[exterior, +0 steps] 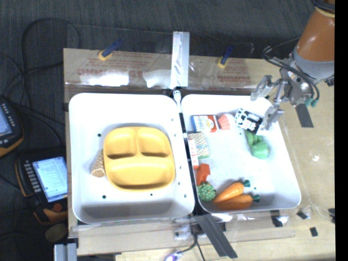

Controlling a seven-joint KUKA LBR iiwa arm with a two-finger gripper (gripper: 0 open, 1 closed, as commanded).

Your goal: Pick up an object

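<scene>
- Camera view: the arm (318, 34) comes in from the upper right, its orange band above the grey wrist.
- The gripper (268, 103) hangs over the far right corner of the right bin (283, 167), fingers spread apart with nothing between them.
- A small black-and-white toy (248, 120) lies in that bin just left of the fingertips; whether a finger touches it cannot be told.
- A green toy (259, 145) lies just near of the black-and-white one.
- Two carrots (232, 196) rest at the bin's near wall, with a green berry (205, 191) to their left and a red piece (202, 172) beyond it.
- Small cartons (203, 124) and a red-and-white item (224, 120) sit along the bin's far left part.
- The left bin (87, 118) holds a yellow divided tray (139, 156), with a tan cone (98, 165) tucked against its left edge.
</scene>
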